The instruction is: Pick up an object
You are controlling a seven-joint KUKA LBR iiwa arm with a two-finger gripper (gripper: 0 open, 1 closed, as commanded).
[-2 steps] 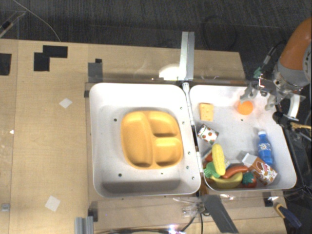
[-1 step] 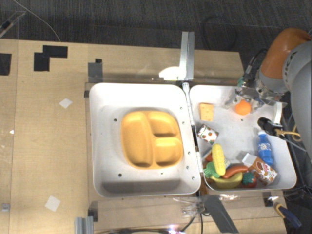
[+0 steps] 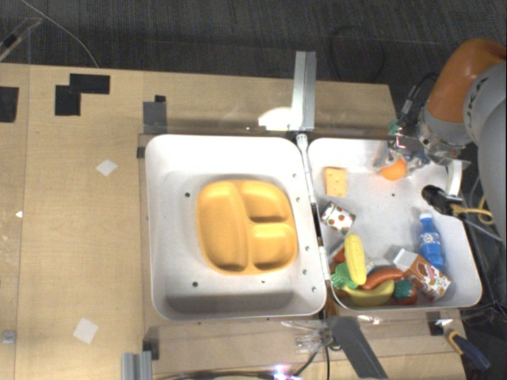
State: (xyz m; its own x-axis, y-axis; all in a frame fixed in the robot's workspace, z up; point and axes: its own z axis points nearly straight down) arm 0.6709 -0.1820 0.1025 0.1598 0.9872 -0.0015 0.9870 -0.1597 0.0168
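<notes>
— One claw (image 3: pixel 408 150), and where is it?

— At the far right corner of the right bin (image 3: pixel 372 200), under the grey arm (image 3: pixel 475 93) with its orange band. A small orange object (image 3: pixel 393 170) sits just below the tip, touching or nearly so. Whether the claw stands apart or together, I cannot tell; the arm hides it.

— What lies around it?

— A yellow cheese wedge (image 3: pixel 336 182) to the left, near the bin's dividing wall. Nearer the camera, a white spotted piece (image 3: pixel 338 218). On the right side, a blue bottle (image 3: pixel 430 241) lying along the wall.

— And the near end?

— A heap: a corn cob (image 3: pixel 356 260) on a banana (image 3: pixel 372 293), a red sausage-like piece (image 3: pixel 384 275), something green (image 3: pixel 342 276), and a brown carton (image 3: pixel 428 277) tilted at the corner.

— The other bin?

— The left bin (image 3: pixel 170 212) holds a yellow divided tray (image 3: pixel 245 224), well apart from the arm.
</notes>
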